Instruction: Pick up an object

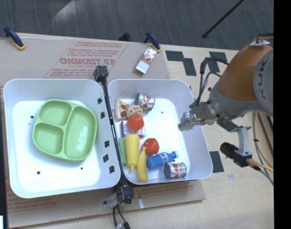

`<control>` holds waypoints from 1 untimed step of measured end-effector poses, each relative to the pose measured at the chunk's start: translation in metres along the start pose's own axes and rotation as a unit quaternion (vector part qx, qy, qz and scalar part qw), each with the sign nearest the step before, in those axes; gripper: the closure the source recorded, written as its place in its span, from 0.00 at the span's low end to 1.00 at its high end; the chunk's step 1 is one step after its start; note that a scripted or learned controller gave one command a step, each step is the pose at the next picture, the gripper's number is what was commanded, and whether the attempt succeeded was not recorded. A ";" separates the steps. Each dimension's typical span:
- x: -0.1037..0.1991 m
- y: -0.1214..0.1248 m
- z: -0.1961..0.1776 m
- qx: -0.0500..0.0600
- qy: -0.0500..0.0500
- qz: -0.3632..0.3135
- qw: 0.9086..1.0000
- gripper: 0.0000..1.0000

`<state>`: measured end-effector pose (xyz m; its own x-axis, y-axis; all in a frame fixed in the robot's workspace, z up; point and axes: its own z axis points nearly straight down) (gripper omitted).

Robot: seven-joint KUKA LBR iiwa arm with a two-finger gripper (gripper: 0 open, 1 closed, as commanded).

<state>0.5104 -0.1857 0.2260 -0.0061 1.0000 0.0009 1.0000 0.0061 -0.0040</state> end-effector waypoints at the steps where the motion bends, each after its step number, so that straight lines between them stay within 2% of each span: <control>1: 0.033 0.056 0.041 0.000 -0.001 -0.001 1.000 1.00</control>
<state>0.5661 -0.1528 0.1845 -0.0081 1.0000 -0.0002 1.0000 0.0081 -0.0030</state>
